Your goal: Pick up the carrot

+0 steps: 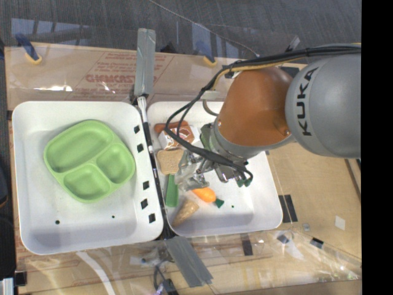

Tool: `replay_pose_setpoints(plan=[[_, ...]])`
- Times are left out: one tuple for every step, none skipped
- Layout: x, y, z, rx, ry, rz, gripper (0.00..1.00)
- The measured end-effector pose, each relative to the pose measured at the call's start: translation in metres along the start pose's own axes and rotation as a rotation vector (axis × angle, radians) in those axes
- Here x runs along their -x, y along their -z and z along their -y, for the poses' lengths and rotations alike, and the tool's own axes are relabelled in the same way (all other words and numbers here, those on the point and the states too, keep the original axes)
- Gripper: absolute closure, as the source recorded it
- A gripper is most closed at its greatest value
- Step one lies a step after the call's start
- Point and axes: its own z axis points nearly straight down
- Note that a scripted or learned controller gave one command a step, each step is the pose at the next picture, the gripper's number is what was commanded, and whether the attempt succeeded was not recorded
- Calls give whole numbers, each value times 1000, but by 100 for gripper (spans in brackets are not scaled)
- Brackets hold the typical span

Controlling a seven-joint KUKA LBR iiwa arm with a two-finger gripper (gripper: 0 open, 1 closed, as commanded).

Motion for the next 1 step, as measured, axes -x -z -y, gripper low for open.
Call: replay_pose_setpoints(plan=[[32,7,-68,2,366,-2,100]])
